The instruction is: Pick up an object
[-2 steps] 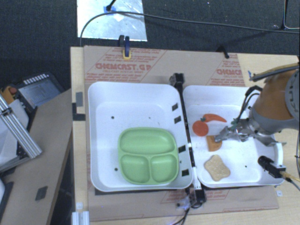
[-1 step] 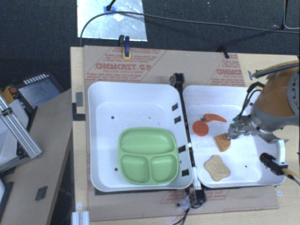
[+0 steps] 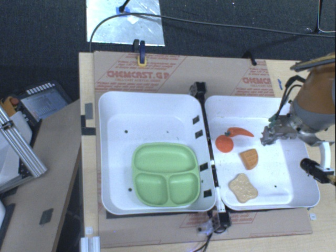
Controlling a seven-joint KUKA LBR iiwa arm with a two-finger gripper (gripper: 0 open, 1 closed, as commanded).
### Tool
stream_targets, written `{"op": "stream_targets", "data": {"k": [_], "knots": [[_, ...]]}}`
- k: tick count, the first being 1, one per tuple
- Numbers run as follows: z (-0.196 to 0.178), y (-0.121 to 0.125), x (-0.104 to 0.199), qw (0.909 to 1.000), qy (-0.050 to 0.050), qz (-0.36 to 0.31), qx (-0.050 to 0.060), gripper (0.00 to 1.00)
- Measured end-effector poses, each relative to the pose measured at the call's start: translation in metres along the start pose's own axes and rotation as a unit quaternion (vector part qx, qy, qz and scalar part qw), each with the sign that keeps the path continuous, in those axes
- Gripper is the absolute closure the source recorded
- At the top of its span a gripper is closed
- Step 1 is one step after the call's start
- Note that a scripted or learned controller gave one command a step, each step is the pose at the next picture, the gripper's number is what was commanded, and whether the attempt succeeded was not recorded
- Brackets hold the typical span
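Note:
The right bin point(image 3: 299, 193) holds several small objects: a red-orange pepper point(image 3: 240, 132), an orange-red round fruit point(image 3: 224, 144), an orange bread-like piece point(image 3: 249, 158) and a tan cracker-like piece point(image 3: 242, 188). My gripper point(image 3: 270, 135) hangs over the right bin's upper right area, just right of the pepper and above the bread-like piece. Nothing shows between its fingers.
The left bin point(image 3: 113, 114) holds a green sectioned plate point(image 3: 165, 173). A black divider with clips point(image 3: 202, 130) runs between the bins. The arm's grey body and orange band point(image 3: 317, 96) enter from the right, over the right bin's far edge.

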State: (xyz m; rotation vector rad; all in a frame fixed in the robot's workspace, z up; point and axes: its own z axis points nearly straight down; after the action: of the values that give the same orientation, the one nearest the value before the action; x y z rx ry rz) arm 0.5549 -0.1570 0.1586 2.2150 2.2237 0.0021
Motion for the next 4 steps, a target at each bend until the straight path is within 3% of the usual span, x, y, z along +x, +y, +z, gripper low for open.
{"op": "stream_targets", "data": {"k": [3, 4], "knots": [[-0.138, 0.015, -0.005, 1.0, 0.0, -0.001, -0.001, 1.0], [-0.119, 0.011, 0.039, 1.0, 0.0, -0.001, 0.001, 1.0]]}}
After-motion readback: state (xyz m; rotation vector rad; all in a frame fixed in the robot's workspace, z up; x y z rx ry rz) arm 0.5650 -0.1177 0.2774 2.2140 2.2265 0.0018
